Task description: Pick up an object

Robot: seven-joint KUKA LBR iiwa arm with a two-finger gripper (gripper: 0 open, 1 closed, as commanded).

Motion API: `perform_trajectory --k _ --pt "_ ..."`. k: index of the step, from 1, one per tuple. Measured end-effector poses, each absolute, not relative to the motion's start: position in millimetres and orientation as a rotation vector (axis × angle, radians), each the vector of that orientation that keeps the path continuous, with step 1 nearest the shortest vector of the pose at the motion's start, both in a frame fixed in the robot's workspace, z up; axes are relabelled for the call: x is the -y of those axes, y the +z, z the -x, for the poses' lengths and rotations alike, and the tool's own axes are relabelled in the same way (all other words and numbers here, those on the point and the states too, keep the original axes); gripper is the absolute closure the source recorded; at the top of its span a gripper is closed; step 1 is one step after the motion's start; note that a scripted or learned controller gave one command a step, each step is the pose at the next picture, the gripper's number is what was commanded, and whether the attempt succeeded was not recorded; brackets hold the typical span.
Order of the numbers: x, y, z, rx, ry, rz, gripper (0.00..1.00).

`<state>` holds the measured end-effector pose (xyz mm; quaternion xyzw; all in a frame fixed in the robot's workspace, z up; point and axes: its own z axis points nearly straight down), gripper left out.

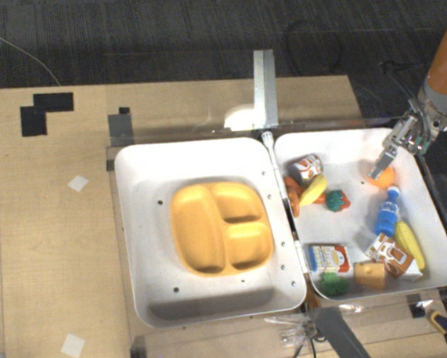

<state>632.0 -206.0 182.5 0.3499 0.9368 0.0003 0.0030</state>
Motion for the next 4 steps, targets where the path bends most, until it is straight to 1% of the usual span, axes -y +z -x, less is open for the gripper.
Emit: perform_trajectory --k 1,2,3,4 --pt "186 108 -634.4 -2.673 0.001 -1.654 0.0" --pt "183 215 -616.1 -2.707 0.006 -1.568 0.0" --pt "205 153 -660.9 -2.664 -0.001 -1.667 0.0" --pt "205 119 -643.5 -2.223 -0.001 -2.221 0.0"
